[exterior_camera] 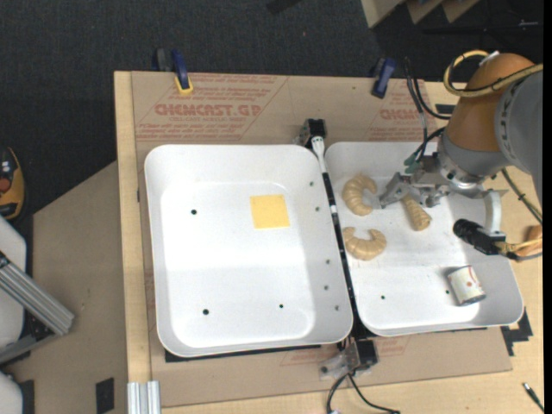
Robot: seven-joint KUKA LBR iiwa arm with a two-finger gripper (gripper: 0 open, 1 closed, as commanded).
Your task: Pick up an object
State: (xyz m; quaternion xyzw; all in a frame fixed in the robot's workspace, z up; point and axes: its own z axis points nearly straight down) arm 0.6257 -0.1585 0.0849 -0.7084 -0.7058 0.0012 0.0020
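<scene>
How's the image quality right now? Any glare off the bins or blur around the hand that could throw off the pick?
Camera view: even light and soft shadows; the left bin is bright but not washed out, and the yellow square reads sharply. The right bin is similar, with both croissants crisp. The hand is slightly soft, and its dark parts blend together.
</scene>
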